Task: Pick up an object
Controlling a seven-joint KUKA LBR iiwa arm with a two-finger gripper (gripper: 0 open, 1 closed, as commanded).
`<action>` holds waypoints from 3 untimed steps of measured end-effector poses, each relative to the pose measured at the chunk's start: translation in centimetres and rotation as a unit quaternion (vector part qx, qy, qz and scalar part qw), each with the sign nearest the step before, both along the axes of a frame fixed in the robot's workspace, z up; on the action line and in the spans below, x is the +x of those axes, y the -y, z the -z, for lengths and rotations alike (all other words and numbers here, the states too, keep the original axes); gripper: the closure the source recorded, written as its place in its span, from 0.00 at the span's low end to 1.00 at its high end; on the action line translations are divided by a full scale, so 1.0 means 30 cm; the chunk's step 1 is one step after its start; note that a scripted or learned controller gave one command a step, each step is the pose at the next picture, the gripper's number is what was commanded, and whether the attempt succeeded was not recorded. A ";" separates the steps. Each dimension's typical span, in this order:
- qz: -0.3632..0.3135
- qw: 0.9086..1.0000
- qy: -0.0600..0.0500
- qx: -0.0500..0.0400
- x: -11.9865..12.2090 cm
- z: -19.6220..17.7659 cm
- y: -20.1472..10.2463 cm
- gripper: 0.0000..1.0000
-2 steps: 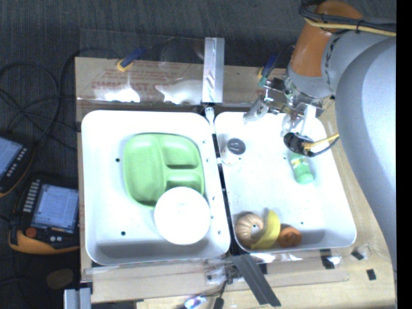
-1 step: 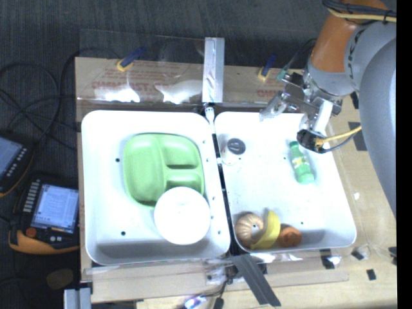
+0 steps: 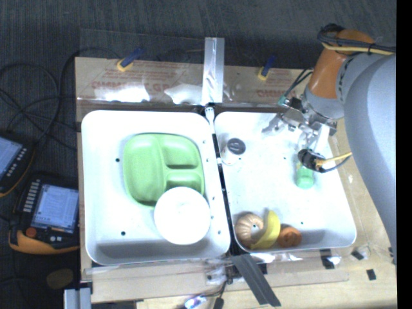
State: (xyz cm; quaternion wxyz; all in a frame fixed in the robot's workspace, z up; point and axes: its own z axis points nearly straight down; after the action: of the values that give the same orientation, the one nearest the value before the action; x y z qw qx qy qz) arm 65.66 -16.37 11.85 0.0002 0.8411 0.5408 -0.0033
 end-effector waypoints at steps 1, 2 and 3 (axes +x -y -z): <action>0.056 0.998 0.001 0.001 0.038 -0.152 -0.029 0.00; 0.151 0.988 0.006 0.000 -0.148 0.098 -0.170 0.00; 0.187 0.982 0.005 0.003 -0.118 0.100 -0.140 0.00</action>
State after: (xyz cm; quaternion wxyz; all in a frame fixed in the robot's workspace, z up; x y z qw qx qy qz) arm 62.12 -12.16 8.86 0.0002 0.9275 0.3738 0.0027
